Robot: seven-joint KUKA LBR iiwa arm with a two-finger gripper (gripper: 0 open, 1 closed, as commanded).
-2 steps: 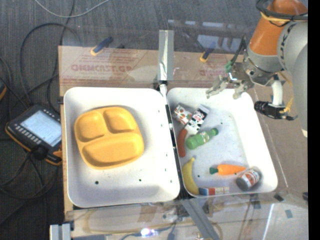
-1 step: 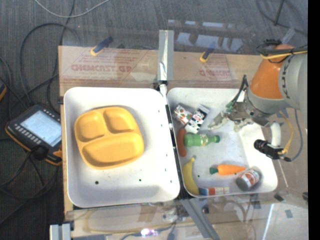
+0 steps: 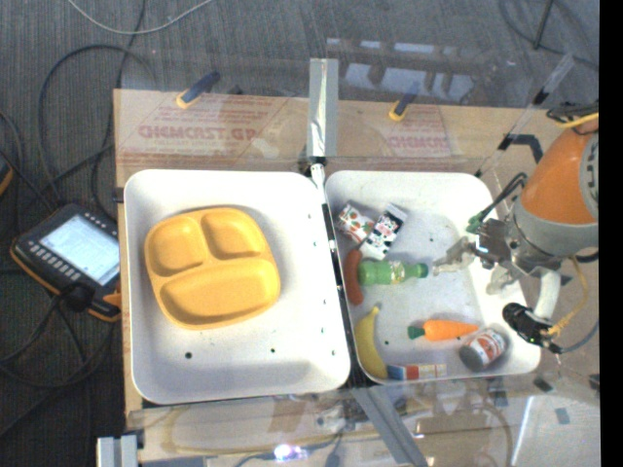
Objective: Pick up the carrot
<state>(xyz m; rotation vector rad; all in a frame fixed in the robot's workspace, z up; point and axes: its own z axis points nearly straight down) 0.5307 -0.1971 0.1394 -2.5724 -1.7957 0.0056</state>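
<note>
We can't tell how far the gripper (image 3: 465, 253) fingers are open; too small and cluttered at the right bin's (image 3: 443, 185) right edge, and we see nothing between them. It hangs above and right of the carrot (image 3: 446, 331), apart from it. Carrot lies in the right bin's lower part, beside a small can (image 3: 484, 347), below the green bottle (image 3: 390, 272). Banana (image 3: 367, 342) sits left. Yellow tray (image 3: 212, 266) fills the left bin (image 3: 136, 358).
</note>
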